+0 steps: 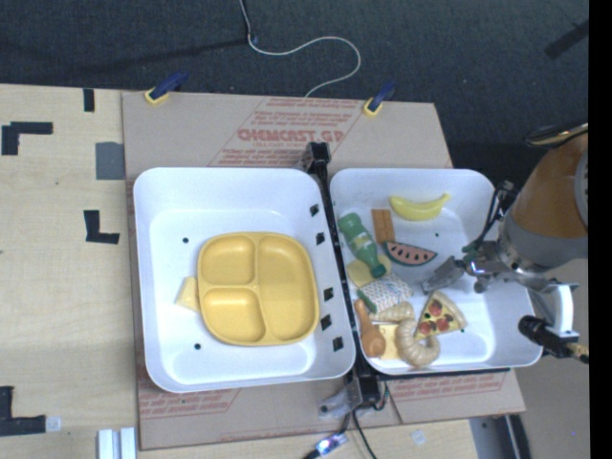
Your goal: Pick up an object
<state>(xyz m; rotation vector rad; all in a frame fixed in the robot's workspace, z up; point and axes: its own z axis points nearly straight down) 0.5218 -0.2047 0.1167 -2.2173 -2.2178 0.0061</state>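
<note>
We are noting the gripper (pixel 446 275) hanging low over the right bin (pixel 475 176), in its right half, pointing toward the heap of toy food. It is too small and grey for us to tell whether it is apart or together, and nothing is showing in its grasp. Nearest to it, the pizza slice (pixel 442 316) is lying just below and the watermelon slice (pixel 411 252) just up-left; whether the gripper is touching either, we cannot say. We are judging the pizza the likeliest pick. It is looking like light, stiff plastic, flat and probably slick, so a pinch across its narrow width near the crust should be holding better than one at the point. Its crust end is crowding against the tan curled piece (pixel 419 344), which may be getting in the way. Further off, the banana (pixel 419 206) is lying alone by the far wall, the easiest to reach cleanly, and the green bottle (pixel 361 244) is leaning along the divider. The arm (pixel 550 218) is reaching in from the right, its wrist bending down and leftward over the bin's edge. In the left bin (pixel 153 256) a yellow tray (pixel 258 288) is sitting.
</note>
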